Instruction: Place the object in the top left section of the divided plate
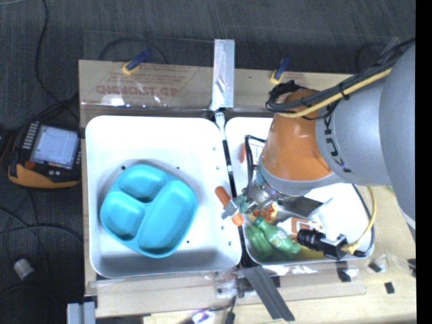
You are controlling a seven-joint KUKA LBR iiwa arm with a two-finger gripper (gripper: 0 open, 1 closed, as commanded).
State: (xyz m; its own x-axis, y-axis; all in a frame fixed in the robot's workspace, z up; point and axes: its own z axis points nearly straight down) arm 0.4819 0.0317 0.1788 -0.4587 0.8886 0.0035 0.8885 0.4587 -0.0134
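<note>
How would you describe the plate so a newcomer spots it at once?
Find the two white bins side by side; take the left bin, away from the arm. The plate lies on its floor: a bright blue dish, rounded and split into three sections. It is the one blue thing there, while the green and orange items sit in the right bin under the gripper.

divided plate [148, 210]: turquoise blue, plain
bins [108, 140]: white
arm [364, 133]: grey, orange band [297, 147]
cable [351, 86] on arm: yellow and black
object right of divided plate [273, 238]: green
small piece [222, 195] beside it: orange
tabletop [148, 86]: brown
floor [54, 32]: dark grey
</note>
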